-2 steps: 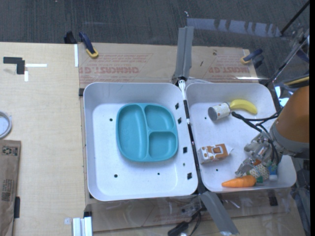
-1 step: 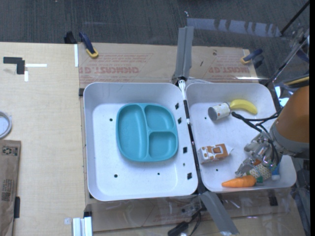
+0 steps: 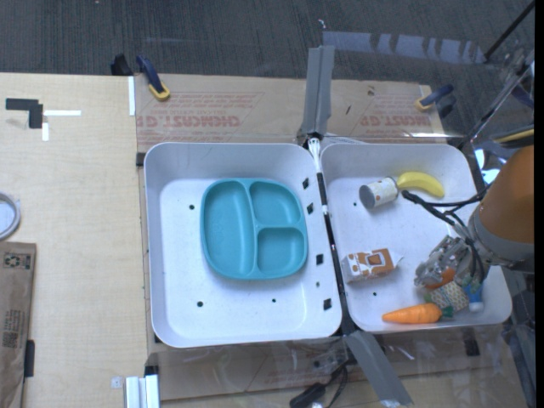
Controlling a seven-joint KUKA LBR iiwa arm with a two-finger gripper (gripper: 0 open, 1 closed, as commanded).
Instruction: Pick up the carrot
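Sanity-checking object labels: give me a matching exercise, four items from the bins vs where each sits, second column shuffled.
Items:
1. carrot
2. banana
3. teal divided plate
4. small carton

Places:
A. middle of the left bin
B. far side of the right bin
C. near edge of the right bin
D. right bin, near the divider between the bins

Pairs: 1-C, 2-B, 3-A, 4-D

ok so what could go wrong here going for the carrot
The carrot lies near the front wall of the right bin, so the pincer may bump that wall on the way down.

A small cluttered item sits right beside the carrot's thick end; the pincer could catch it instead or nudge the carrot aside.

The carrot is round and tapered, so it may roll or slip out of a grasp.
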